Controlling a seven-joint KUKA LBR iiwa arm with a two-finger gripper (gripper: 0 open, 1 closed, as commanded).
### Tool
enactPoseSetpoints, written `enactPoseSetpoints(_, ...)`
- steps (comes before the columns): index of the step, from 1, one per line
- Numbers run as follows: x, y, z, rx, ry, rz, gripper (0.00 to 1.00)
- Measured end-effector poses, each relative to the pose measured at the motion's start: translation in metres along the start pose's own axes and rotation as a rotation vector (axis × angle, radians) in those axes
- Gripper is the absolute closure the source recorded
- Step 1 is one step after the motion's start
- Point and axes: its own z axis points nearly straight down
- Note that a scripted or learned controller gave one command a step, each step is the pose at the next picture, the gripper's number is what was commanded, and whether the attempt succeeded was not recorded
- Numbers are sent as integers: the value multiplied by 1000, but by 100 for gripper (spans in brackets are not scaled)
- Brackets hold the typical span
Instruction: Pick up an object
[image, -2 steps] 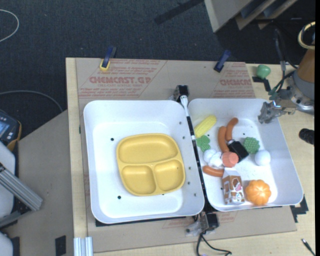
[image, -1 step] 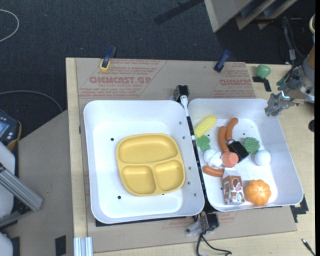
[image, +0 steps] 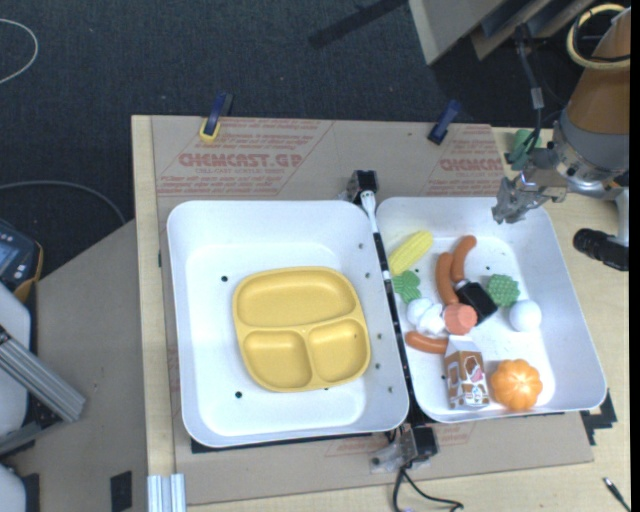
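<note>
White bins flank our bench: the gripper hovers over the right bin's far rim; we cannot tell its state.

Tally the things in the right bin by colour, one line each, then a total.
Yellow: 1, corn cob
Green: 2, broccoli, leafy piece
Red/orange-brown: 3, two sausages, round pink-red piece
White: 2, egg, small white lump
Black: 1, block
Orange: 1, pumpkin
Brown: 1, carton
Total: 11
</note>
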Motion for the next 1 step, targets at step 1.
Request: enactPoseSetpoints(1, 63, 12, 1, 1, 2, -2, 100)
